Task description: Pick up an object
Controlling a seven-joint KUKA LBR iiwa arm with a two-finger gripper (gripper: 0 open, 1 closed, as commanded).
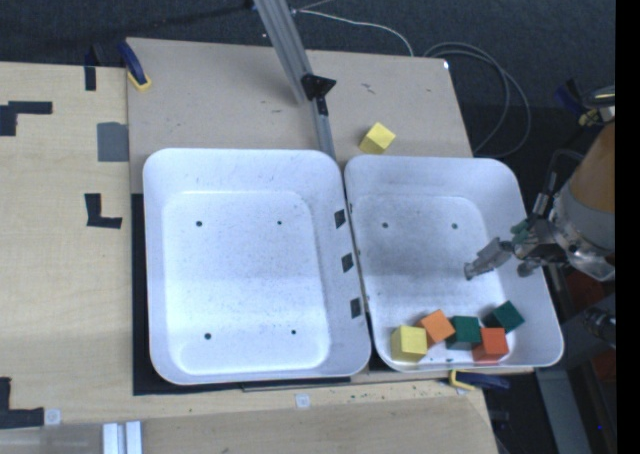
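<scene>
Starting at the left, the pale wooden desk (60, 242) carries a few dark tape marks and a grey patch, and a blue-and-yellow clamp (134, 66) sits at the far corner of the brown board under the bins. Next comes the left bin (160, 242), a shallow white tray with only small dark specks on its floor. A long grey metal bar (285, 27) slants down from the top and ends near the seam where the two bins meet. Just past it, a yellow cube (378, 137) lies on the brown board outside the bins, close to the far rim of the right bin (430, 170).

Inside the right bin the blocks are bunched against the near wall: a yellow block (408, 342) furthest left, an orange block (437, 325) touching it, then a green block (465, 330), a red-orange block (491, 344) and a dark green block (508, 316) nearest the right wall.

My jaws (488, 258) hang over the right part of that bin, above the cluster and apart from it, pointing left. They are too blurred for me to tell whether they are spread or pressed together, and I see no block between them. My grey and orange arm (590, 197) comes in from the right edge
</scene>
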